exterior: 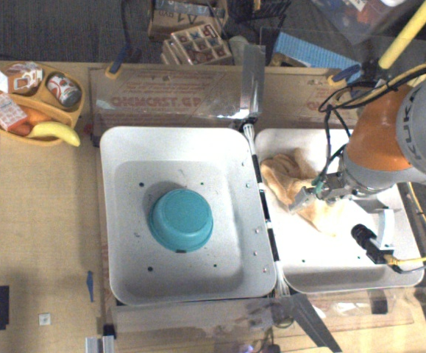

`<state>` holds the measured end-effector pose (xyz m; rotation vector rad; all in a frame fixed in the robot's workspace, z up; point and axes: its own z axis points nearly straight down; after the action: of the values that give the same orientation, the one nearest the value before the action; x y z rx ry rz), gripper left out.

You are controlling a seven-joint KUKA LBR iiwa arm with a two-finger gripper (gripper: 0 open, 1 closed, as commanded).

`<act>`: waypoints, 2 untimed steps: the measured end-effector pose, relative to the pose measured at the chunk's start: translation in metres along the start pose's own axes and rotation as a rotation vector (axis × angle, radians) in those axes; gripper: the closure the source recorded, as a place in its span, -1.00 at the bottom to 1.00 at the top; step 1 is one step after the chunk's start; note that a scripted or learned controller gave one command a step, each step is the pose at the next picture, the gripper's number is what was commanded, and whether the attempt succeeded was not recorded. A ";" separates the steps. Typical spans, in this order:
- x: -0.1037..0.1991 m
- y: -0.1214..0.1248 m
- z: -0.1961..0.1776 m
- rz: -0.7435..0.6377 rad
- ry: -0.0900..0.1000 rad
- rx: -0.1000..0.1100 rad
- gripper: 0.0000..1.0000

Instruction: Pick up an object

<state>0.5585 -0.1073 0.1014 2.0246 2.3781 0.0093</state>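
A crumpled tan cloth (pixel 286 176) lies in the right bin (pixel 345 263), centre right of frame, with the gripper (pixel 306 199) down on it; its grip cannot be told. A teal bowl (pixel 182 219) sits in the left bin (pixel 124 168). "KU" shows on the arm (pixel 419 134); red print on the cardboard (pixel 168 101) is unreadable.

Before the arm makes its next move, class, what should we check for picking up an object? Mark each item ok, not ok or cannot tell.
1. End effector is over the right bin: ok.
2. A target is within reach: the tan cloth lies crumpled right at the end effector: ok.
3. Cloth is secured in the end effector: cannot tell.
4. Cloth is lifted off the bin floor: not ok, most of it lies on the floor.
5. Teal bowl, upside down in the left bin, is away from the arm's work area: ok.
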 end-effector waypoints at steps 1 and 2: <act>-0.003 0.000 -0.010 0.006 -0.001 -0.002 1.00; -0.003 0.000 -0.010 0.005 -0.001 -0.003 -1.00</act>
<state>0.5586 -0.1101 0.1115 2.0291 2.3706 0.0110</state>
